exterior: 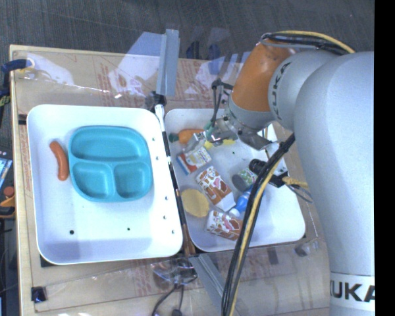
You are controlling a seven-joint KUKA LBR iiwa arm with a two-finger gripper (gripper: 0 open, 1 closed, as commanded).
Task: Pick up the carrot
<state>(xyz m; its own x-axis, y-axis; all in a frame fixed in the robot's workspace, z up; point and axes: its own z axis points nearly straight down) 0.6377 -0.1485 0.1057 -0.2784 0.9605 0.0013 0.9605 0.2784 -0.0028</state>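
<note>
Two bins: left bin (46, 236) is holding a blue divided tray (110, 161) and a sausage (59, 158); right bin (286, 226) is holding packets and a yellow disc (196, 203).
Carrot (188, 135): lying at the right bin's upper left corner.
Gripper (217, 133): hanging just beside the carrot, on its right.
Fingers: hidden under the wrist, so I cannot tell whether they are spread or pressed together.

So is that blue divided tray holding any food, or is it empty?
Empty. All three compartments of the blue tray show bare blue plastic. The sausage lies beside it on the floor of the left bin, not inside it.
</note>
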